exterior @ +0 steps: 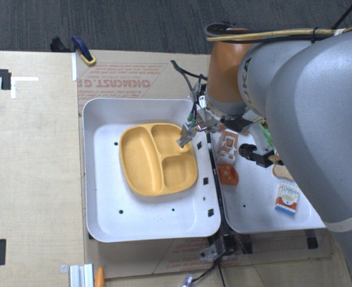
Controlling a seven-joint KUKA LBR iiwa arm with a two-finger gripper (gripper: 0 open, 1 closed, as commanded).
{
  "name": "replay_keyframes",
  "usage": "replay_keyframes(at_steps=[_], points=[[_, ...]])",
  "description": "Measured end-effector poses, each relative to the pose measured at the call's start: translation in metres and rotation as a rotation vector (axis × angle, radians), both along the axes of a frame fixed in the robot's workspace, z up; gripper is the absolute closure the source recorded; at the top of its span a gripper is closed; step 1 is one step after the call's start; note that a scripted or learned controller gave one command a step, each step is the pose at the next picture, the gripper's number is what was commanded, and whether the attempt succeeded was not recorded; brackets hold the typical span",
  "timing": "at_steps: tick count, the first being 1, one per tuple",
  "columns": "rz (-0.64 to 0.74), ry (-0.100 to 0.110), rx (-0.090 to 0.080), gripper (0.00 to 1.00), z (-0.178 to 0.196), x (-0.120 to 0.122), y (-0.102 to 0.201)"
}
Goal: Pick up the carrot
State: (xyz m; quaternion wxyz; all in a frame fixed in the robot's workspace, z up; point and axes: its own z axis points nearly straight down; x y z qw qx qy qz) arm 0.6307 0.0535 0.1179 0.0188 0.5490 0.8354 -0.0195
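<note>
Seen from above at a slant. Printed in red on the cardboard sheet (122, 82) under the bins, upside down to this view: a large word, seemingly "CHOICEST", then a letter or two more that cannot be made out. Below it a finer line, too small to read. More red print on the cardboard strip near the bottom edge, also illegible.

In the left bin (92, 178), a yellow plate (143, 160) split into three compartments, with no writing visible on it.

Hanging over the plate's upper right compartment, close to its right rim and by the wall between the two bins: the gripper (187, 137), below the arm's orange band (224, 70). Cannot tell how far open it stands, nor whether anything is in its hold.

In the right bin (254, 220), just beside its left wall, an orange-red lump, taken here for the carrot (227, 174). Stubby from this angle, slightly longer up and down the picture. Cannot tell which end is the tip. Apart from the gripper, lower and to its right.

Just above the carrot, a small orange and white packet (227, 146), label unreadable. Further right, near the arm's grey bulk, a little carton (288, 197) in white, blue and red, lettering too small to read.
</note>
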Motion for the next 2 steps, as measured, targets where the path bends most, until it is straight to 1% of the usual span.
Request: replay_keyframes(at_steps=[1,2], points=[[-0.01,-0.001,0.001,0.0,0.0,0.0,0.0],[-0.023,-0.008,-0.017,1.0,0.013,0.003,-0.014]])
